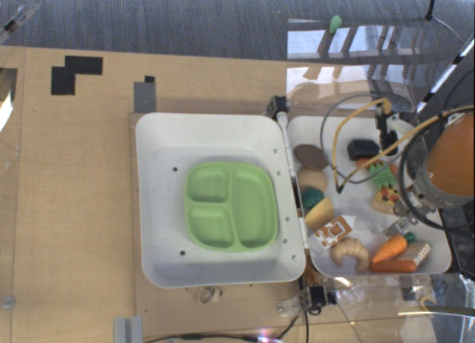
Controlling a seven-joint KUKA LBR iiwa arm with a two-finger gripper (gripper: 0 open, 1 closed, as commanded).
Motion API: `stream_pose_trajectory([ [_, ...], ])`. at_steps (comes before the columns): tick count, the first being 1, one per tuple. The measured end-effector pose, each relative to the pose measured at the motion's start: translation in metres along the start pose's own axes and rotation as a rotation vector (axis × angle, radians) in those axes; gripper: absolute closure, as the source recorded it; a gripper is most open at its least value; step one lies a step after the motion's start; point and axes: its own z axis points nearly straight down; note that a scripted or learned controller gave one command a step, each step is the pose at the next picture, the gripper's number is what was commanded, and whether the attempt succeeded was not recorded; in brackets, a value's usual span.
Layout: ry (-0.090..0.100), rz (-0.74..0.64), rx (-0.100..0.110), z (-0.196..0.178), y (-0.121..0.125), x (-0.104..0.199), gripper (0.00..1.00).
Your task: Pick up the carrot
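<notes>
Carrot, orange tapered plastic (389, 248), lies at the lower right of the frame in the right white bin (442, 263). You cannot tell the pincer's (399, 211) state; centre it across the carrot's width.

You have two white bins: the left bin (159, 185) carries a pale green plate (231, 206), and the right bin (438, 256) holds the mixed toys. There your carrot (389, 249) is bright orange, beside a red-orange piece (395, 266). The croissant (351, 251) is tan, the wedge (320, 212) yellow, the oval (311, 157) dark brown. Your arm (451, 162) shows its orange band, with yellow and black cables (349, 130) looping off it. The bench (67, 208) is light wood with black squares (74, 72).
</notes>
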Motion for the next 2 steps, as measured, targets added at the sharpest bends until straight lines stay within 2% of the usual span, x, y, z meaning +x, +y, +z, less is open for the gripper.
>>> stream_pose_trajectory([
  [1, 0.002, 0.035, -0.017, -0.106, 0.011, -0.007, 1.0],
  [2, -0.005, 0.414, -0.024, -0.072, -0.021, -0.075, 1.0],
])
